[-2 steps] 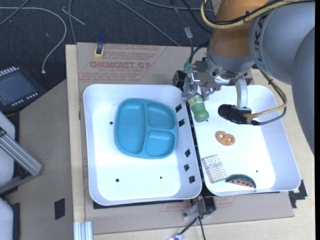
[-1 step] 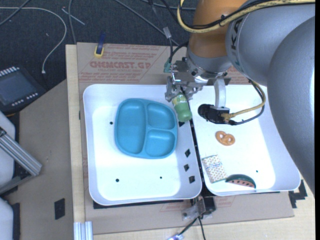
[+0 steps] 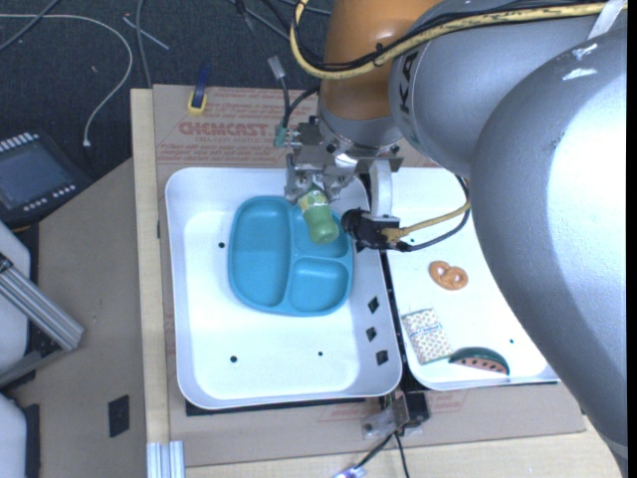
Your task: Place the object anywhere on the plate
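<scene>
A blue divided plate [image 3: 279, 257] lies in the left white bin [image 3: 199, 297]. My gripper [image 3: 317, 199] hangs over the plate's upper right rim. A small pale green object [image 3: 320, 219], like a little bottle or pickle, sits between its fingers, so the gripper is shut on it. The object hangs tilted just above the plate's right compartments.
The right bin [image 3: 498, 317] holds a pretzel [image 3: 448, 275], a patterned square piece [image 3: 426, 333] and a watermelon slice [image 3: 480, 362]. A black cable fitting [image 3: 370, 229] sticks out by the bins' divider. My arm's bulk covers the upper right. A cardboard sheet [image 3: 229, 127] lies under the bins.
</scene>
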Robot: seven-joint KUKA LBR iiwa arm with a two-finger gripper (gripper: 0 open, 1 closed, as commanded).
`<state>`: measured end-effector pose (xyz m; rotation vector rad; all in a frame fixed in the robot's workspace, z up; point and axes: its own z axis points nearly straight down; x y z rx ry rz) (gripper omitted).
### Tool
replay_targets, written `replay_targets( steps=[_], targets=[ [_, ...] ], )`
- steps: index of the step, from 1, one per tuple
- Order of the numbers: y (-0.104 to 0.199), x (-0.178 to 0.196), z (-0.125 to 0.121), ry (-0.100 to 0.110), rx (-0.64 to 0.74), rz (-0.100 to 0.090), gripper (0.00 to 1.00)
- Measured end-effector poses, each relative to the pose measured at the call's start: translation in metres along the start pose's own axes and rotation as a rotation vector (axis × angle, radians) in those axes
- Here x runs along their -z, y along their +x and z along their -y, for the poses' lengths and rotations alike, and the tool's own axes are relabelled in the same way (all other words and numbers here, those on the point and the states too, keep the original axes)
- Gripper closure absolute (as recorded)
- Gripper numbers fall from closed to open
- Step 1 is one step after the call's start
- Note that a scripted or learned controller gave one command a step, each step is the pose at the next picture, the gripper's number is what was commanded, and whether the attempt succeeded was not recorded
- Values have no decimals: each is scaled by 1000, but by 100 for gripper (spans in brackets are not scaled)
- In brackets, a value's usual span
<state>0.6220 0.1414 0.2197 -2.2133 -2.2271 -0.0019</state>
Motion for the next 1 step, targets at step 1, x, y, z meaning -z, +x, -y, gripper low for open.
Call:
replay_targets(
  steps=[1],
  targets=[
    [-4, 1, 0, -1, -5, 1, 0]
  ],
)
